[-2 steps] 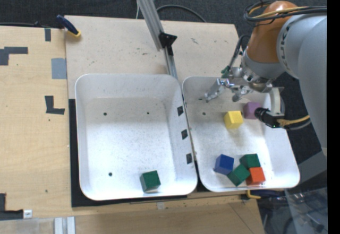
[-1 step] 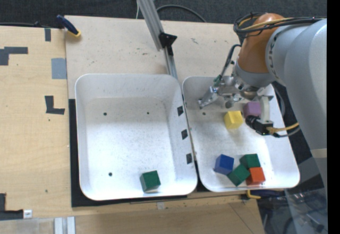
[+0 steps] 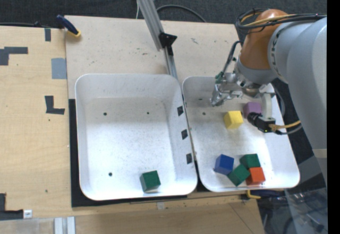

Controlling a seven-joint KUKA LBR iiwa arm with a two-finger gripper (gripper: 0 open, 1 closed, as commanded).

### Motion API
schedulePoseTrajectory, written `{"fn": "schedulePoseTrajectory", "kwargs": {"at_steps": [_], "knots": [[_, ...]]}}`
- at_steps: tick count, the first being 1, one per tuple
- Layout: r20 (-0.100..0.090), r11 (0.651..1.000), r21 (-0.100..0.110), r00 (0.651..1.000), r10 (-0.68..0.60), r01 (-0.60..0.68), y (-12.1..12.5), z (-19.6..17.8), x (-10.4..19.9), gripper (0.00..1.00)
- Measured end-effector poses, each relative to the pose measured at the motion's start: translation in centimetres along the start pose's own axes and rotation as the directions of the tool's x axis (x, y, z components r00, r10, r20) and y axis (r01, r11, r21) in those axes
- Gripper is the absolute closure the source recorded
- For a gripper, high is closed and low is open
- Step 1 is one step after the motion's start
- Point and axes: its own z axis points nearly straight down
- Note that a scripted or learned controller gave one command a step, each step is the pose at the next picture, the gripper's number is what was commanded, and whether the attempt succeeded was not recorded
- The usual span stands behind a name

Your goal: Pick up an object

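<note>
The wooden desk carries two shallow white bins set side by side, their inner walls touching along a seam that bears a few small dark clips. From the right, the grey arm with its orange band leans over the far part of the right bin, and a slanted metal rail crosses the desk from the top edge down to the bins' shared far corner. The left bin holds a single dark green cube near its front wall, towards the right. In the right bin, a cluster sits at the front: a blue cube, a green cube just in front of it, another green cube beside them, and an orange cube pressed against both green ones. Further back, well apart from that cluster, a yellow cube lies on the bin floor, and a purple cube sits just beside it to the right, partly tucked under the wrist hardware. The end effector hangs over the far left part of the right bin, near the yellow cube but not touching it; nothing is seen between its tips, and whether they stand apart or together I cannot tell. A small blue and yellow clamp lies on the desk at far left.
</note>
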Motion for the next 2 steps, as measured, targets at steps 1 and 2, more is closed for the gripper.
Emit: {"fn": "schedulePoseTrajectory", "kwargs": {"at_steps": [1,2], "knots": [[0.0,1.0,-0.005,1.0,0.001,-0.001,0.4,-4.4,0.6,1.0],[0.0,1.0,-0.005,1.0,0.002,-0.002,0.1,-8.7,0.4,1.0]]}}
